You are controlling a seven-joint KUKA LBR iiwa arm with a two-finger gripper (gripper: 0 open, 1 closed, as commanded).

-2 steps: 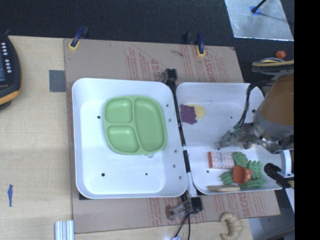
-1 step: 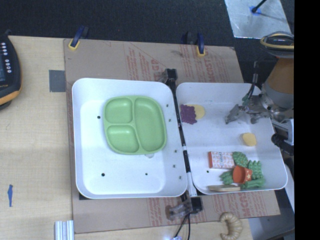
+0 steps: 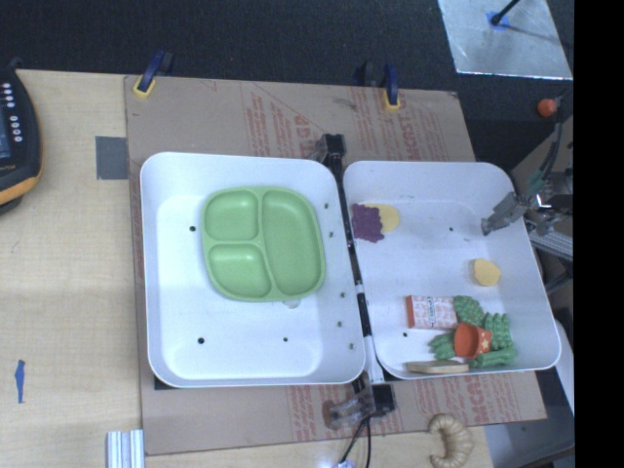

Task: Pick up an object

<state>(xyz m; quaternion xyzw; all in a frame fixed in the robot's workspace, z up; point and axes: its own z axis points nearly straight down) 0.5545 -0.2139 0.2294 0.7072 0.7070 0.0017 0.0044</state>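
Yellow, rounded and with no clear long axis, the small block lies just below the gripper, nothing between them. Whether that gripper is open cannot be told. Farther below sit a red-and-white packet and green toy.

I see the wood surface carrying a clamped cardboard sheet; two white bins side by side on it, black-and-orange pendant at left edge.

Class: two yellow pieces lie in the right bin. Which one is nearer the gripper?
The lone yellow piece below the gripper; the other yellow piece touches the purple item.
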